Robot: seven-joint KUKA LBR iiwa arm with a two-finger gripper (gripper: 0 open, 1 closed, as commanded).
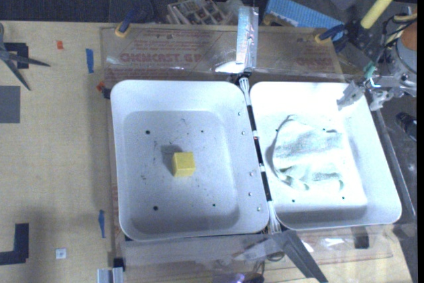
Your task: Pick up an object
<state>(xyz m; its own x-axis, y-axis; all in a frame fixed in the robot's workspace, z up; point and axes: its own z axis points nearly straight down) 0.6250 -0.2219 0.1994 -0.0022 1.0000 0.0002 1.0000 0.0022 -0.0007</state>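
Observation:
A small yellow block (184,164) lies near the middle of the left white bin (120,142). In the right white bin (381,175) lies a crumpled clear plastic piece with a dark edge (306,157). My gripper (362,97) hangs over the far right corner of the right bin, well away from both objects. Its two fingers (346,98) stand apart, open, with nothing between them. The arm behind it runs off the right edge of the view.
A clear plastic sheet with red print (172,53) lies behind the bins. A shiny metal strip (247,43) stands at the seam between them. Blue clamps (122,26) and cluttered boxes line the back; the wooden bench top (53,142) extends left.

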